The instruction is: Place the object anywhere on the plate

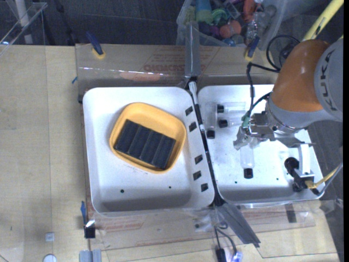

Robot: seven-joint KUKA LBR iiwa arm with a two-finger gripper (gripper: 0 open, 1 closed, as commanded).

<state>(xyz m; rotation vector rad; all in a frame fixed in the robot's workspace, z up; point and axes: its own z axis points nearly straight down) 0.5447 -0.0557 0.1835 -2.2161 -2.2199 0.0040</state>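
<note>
A yellow plate point(175, 125) lies in the left bin point(109, 198), and a black ridged block point(146, 142) rests flat on it. In the right bin point(267, 187) my gripper point(241, 141) hangs low over the floor, left of the bin's middle. Just below the gripper lies a small clear bottle point(247, 160) with a black cap at its near end. Another clear bottle point(232, 108) with a black cap lies at the back of that bin. The bottle beneath the gripper looks apart from it.
Two small black pieces point(222, 123) point(210, 134) lie near the right bin's left wall. A divider with black tabs point(196, 143) separates the bins. A clear tub of coloured toys point(229, 10) stands behind the bench.
</note>
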